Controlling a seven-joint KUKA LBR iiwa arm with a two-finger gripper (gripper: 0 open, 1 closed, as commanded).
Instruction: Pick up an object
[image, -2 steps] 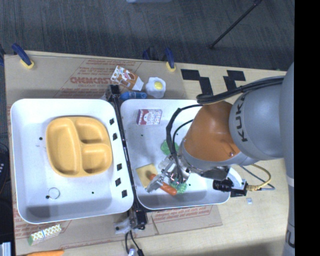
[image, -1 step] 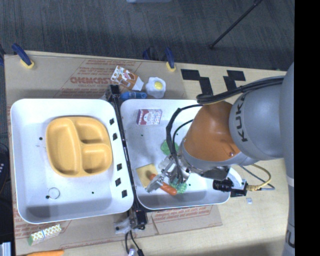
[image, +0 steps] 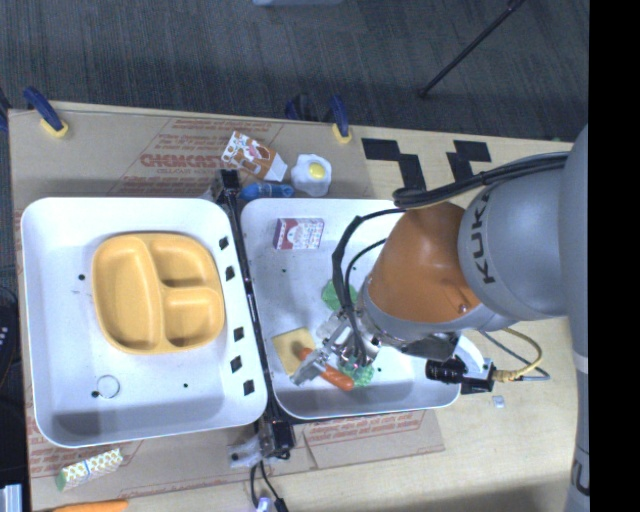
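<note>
Gripper (image: 322, 362) sits low over the small orange carrot-shaped toy (image: 336, 378), probably just left of it; can't tell its grip.

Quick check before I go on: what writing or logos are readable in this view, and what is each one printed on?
"KUKA", dark letters running down the grey arm.
Red print on the cardboard sheet behind the bins: a large word beginning "CHEM", the rest too blurred to read.
Red and white carton in the right bin: print too small to read.
Small patterned box behind the bins: unreadable.
Wrapped packet at the front left: unreadable.
</note>
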